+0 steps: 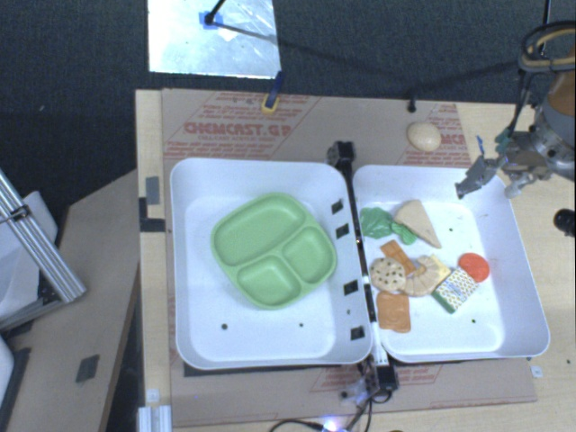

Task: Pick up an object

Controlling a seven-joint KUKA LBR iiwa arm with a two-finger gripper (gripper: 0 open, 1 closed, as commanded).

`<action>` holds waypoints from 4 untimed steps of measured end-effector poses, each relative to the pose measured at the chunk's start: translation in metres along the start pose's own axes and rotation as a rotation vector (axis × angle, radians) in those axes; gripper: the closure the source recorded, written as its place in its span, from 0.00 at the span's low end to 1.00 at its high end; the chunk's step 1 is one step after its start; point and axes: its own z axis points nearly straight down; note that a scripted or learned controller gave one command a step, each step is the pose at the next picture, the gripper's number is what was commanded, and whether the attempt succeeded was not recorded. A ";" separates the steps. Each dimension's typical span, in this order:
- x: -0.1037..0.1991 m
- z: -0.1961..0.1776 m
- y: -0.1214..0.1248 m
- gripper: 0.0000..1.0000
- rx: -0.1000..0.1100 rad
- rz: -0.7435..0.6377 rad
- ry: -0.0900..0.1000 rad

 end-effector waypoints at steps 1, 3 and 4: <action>0.000 -0.007 0.002 0.00 -0.012 -0.003 -0.002; 0.018 0.104 0.008 0.00 -0.007 -0.006 -0.001; 0.017 0.146 0.005 0.00 -0.008 -0.001 -0.001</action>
